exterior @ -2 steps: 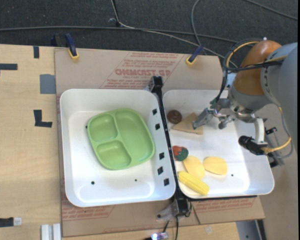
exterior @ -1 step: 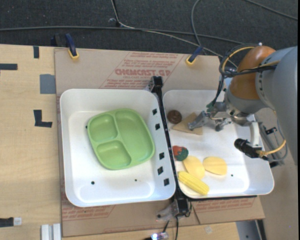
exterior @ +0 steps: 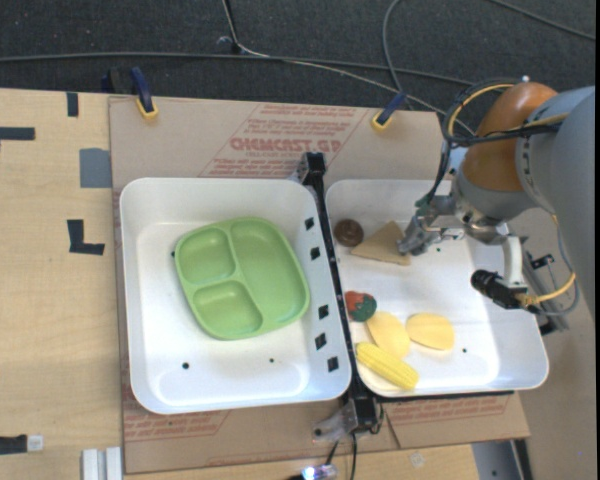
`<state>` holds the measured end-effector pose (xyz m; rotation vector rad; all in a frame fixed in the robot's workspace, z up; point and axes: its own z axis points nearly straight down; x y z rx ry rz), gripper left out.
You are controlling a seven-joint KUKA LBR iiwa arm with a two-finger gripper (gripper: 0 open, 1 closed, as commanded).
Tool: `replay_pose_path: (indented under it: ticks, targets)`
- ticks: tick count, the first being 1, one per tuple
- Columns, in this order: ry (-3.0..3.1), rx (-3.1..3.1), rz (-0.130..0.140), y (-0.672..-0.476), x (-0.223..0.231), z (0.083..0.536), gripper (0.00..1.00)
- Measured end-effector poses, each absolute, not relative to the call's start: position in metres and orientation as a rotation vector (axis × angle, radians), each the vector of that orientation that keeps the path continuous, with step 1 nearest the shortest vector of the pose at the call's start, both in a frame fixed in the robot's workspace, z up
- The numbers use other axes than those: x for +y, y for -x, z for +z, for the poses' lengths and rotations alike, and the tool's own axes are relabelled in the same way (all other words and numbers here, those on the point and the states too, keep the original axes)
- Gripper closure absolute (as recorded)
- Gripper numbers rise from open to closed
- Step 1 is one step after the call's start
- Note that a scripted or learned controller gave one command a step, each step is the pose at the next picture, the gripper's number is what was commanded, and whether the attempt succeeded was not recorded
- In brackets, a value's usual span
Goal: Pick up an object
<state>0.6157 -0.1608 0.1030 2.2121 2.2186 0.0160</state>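
Note:
My gripper reaches into the right bin from the right, its tip low over the right end of a tan wedge-shaped piece at the bin's back. A small brown round object lies just left of the wedge. At the bin's front lie a red and green piece, two pale yellow pieces and a yellow corn cob. Whether the gripper grips the wedge is not clear.
The left bin holds a green divided plate. A black divider runs between the bins. Cables loop over the dark floor at the back, and blue-yellow clamps hold the cardboard base.

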Motion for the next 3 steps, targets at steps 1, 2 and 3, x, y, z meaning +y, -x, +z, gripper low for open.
replay_pose_path:
  ticks: [1, 2, 3]
  targets:
    - [-2.216, 2.221, 0.003, -0.626, -0.160, 0.152, 1.00]
    - [-2.219, 2.221, 0.002, -0.624, -0.164, 0.195, 1.00]
    - [-2.220, 2.222, 0.001, -0.625, -0.163, 0.213, 1.00]
